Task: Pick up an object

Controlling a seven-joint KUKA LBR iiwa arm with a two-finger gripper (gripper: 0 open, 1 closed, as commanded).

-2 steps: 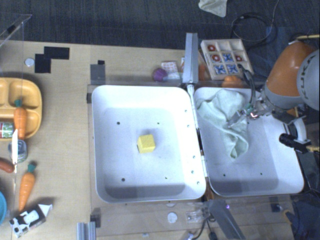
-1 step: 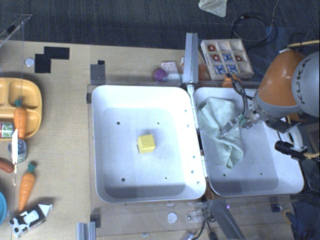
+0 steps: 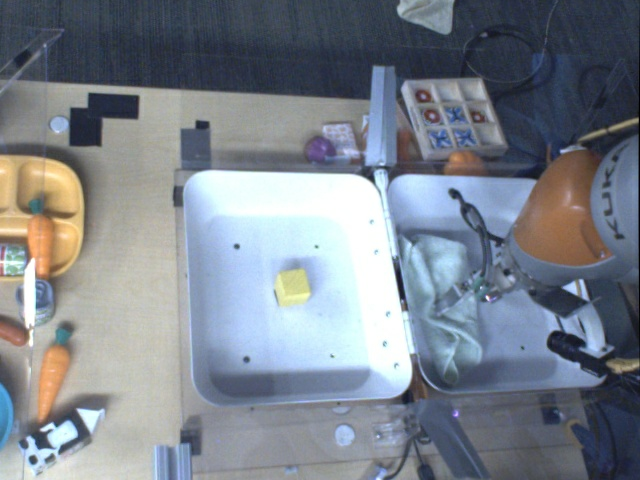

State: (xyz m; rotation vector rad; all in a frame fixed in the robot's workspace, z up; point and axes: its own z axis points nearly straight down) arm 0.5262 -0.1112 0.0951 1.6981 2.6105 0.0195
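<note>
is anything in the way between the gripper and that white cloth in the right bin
Nothing visible does. The gripper sits low in the right bin, right at the edge of the white cloth, with no other thing between them.

The grey arm with its orange band point(image 3: 585, 213) bears dark letters "KU" at the right edge; a white tic-tac-toe board point(image 3: 453, 117) shows red and blue marks.

Off to the left sat a yellow divided tray point(image 3: 55, 183) holding a toy carrot point(image 3: 39, 245), another carrot point(image 3: 53, 364) lay below it, and a tic-tac-toe board point(image 3: 454, 116) was behind the bins beside a purple ball point(image 3: 320, 149).
</note>
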